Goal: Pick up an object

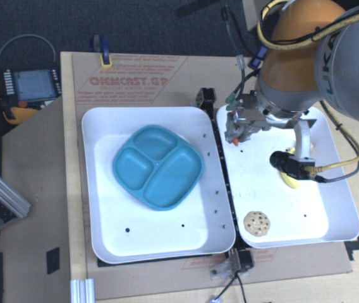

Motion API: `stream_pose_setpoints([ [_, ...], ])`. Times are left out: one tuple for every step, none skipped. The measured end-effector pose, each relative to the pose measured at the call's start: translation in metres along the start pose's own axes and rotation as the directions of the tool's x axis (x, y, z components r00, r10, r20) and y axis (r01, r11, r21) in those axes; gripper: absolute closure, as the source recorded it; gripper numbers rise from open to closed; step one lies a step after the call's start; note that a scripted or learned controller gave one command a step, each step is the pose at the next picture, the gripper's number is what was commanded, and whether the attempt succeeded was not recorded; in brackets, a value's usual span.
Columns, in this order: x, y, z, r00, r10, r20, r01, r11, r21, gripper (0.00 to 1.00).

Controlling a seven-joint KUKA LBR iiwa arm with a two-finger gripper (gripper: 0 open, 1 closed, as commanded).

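While the arm (306, 49) is reaching in over the right bin (331, 226), the end effector (237, 128) is hanging above that bin's far corner; whether it is open or closed cannot be told. A cookie (256, 223) is lying well below it, nearer the bin's front edge. A yellow piece (289, 178), partly hidden by a black fitting, is sitting off to its side. The cookie is judged light, rigid and crumbly, best pinched across its edges. A blue plate (158, 166) is resting in the left bin (103, 232). The desk's board (141, 74) is showing "CHEMCAST"; the rest is blurred.
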State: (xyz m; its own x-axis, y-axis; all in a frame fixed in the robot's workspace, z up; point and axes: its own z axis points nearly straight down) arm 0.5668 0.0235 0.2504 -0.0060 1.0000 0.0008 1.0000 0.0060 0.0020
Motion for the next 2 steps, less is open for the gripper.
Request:
stream_pose_setpoints([
  [0.0430, 0.0174, 0.0030, 1.000, 0.001, 0.001, -0.001, 1.000, -0.001, 1.00],
  [0.0408, 0.0167, 0.0027, 1.000, 0.004, 0.001, -0.004, 1.000, 0.000, 0.00],
])
